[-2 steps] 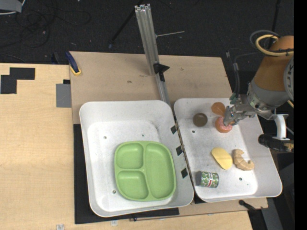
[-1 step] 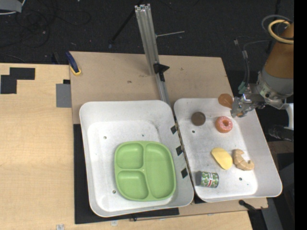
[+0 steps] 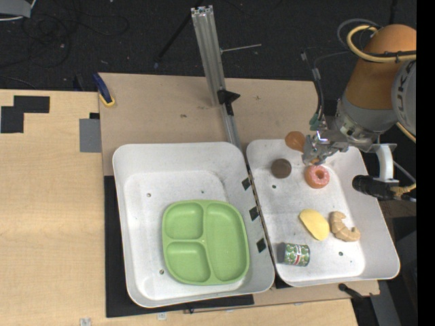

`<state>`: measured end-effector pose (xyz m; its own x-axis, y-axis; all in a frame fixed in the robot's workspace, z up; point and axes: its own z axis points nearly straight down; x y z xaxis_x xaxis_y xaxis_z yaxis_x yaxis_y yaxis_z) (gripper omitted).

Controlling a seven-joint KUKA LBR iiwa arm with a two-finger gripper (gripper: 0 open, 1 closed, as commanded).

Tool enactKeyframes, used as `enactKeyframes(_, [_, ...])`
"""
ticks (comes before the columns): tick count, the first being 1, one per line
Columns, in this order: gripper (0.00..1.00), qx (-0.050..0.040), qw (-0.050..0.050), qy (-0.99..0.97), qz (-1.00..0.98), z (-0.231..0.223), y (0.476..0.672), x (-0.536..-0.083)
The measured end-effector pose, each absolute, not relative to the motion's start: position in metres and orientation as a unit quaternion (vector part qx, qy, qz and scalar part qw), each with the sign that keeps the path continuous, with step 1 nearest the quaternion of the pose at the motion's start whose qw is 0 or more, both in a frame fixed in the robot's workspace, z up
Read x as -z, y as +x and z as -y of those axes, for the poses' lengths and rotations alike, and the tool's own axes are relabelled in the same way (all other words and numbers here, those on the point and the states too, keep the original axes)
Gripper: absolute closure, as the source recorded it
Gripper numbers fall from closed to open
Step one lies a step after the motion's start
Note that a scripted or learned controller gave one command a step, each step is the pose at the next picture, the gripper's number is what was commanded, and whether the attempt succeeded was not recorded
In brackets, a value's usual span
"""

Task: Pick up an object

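Because the arm reaches in from the right and the loose pieces all lie in the right-hand bin (image 3: 380, 267), the hand (image 3: 318, 153) hangs low over that bin's far edge, where three of them are gathered. The pink ring-shaped doughnut toy (image 3: 317, 176) lies just below the hand, close enough that it looks the likeliest target. An orange piece (image 3: 295, 140) sits just to the hand's left at the rim, and a brown disc (image 3: 281, 168) lies a little further left and nearer the camera. Whether the hand is spread or pressed together cannot be told from this slanted view, and nothing can be seen between its parts, so no object counts as held; the pick appears not yet made. Well apart from the hand, toward the bin's near side, a yellow lemon-like piece (image 3: 313, 224) touches or nearly touches a tan lumpy piece (image 3: 344, 226), and a small green can (image 3: 296, 254) lies on its side. The left bin (image 3: 136, 182) carries a green divided plate (image 3: 204, 242), probably kept apart as a place to set things. Both bins rest on the counter (image 3: 163, 107).
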<state>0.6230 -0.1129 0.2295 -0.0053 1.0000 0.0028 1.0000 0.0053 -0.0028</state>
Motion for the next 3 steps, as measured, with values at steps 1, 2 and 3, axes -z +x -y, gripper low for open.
enactKeyframes(1, [1.0,-0.0008,0.003,-0.705,0.709,0.061,0.618,-0.218])
enactKeyframes(2, [1.0,-0.0007,0.001,-0.706,0.709,0.007,0.614,-0.229])
enactKeyframes(3, [1.0,0.0,0.002,-0.705,0.709,-0.042,0.612,-0.237])
